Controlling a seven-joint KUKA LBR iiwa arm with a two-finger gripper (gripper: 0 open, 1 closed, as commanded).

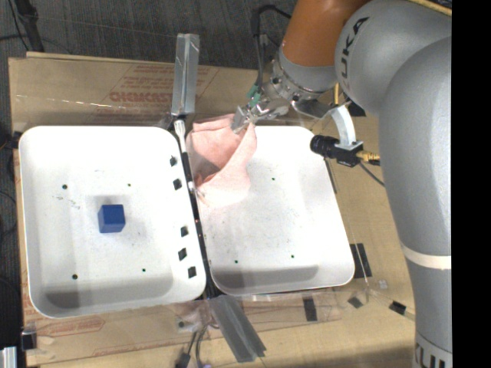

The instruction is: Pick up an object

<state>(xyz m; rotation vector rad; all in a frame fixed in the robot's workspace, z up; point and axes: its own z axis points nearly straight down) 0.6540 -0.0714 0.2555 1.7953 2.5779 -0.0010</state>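
A pink cloth (222, 163) hangs over the far left part of the right bin (307, 236), its top corner lifted up. My gripper (247, 117) sits at that top corner, shut on the cloth, with the rest of the cloth draping down to the bin floor beside the divider. A small blue cube (112, 218) lies in the left bin (46, 175), far from the gripper.
A grey metal bar (184, 75) stands behind the bins at the divider. Black clips (184, 228) line the shared wall between the bins. A black cable fitting (337, 148) juts out over the right bin's far right corner. Cardboard lies under both bins.
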